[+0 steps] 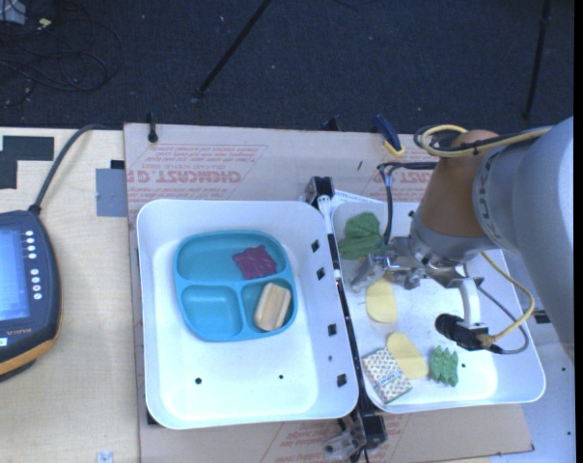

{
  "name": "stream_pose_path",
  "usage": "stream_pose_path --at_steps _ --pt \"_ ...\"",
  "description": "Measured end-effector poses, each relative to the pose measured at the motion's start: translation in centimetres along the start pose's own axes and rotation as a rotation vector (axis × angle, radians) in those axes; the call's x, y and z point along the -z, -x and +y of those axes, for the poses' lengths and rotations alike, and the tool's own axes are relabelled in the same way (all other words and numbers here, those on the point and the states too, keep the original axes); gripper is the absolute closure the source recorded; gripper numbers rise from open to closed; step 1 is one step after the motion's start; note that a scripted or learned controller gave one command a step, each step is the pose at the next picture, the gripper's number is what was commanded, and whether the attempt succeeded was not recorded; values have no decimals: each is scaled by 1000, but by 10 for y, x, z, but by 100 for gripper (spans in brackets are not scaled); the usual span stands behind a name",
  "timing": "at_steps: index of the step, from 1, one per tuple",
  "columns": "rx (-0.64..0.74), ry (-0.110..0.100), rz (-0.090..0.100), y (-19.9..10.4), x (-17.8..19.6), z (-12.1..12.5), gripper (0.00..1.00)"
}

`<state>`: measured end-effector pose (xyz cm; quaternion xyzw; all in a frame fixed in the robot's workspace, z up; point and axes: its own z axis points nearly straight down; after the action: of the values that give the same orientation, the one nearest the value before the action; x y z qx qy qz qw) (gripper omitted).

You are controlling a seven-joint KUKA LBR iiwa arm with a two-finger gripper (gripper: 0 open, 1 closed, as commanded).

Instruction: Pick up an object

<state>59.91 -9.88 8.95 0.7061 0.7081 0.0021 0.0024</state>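
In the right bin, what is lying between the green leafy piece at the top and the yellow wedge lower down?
In the camera view, a pale yellow round piece lies between the green leafy piece and the yellow wedge, close to the gripper.

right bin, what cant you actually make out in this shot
- Gripper: in the camera view the arm's wrist covers its fingers, so open or shut is unclear.
- Green leafy item: the gripper overlaps its lower edge, so contact is unclear.
- Patterned square packet: print too small to read.
- Right bin: the arm covers its far right part.
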Motion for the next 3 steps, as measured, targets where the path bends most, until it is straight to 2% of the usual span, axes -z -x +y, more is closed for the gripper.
stream_pose_path --at_steps 1,2,3 --pt "-2 -10 3 0 8 -3 100" --pt "-2 -10 3 0 8 -3 0" --pt "1 -4 1 -54 121 -5 0"
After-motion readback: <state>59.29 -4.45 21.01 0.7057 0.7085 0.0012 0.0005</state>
